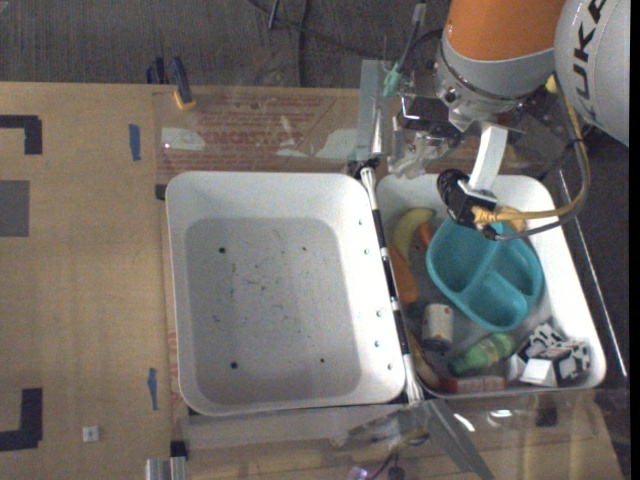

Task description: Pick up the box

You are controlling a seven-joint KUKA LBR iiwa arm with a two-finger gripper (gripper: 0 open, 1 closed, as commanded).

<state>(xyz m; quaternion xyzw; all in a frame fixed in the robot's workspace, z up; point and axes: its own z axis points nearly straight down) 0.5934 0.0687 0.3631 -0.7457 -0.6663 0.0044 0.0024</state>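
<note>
Pale wooden bench [80,268] below dark grey floor [120,13] crossed by cables [283,3].

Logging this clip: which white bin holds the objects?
The right-hand bin, beneath the arm: teal dish, banana and patterned box lie in it; the left-hand bin is bare.

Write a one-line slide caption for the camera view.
End effector hovers at the shallow white right bin's far edge; the black-and-white patterned box lies in its near corner.
</note>
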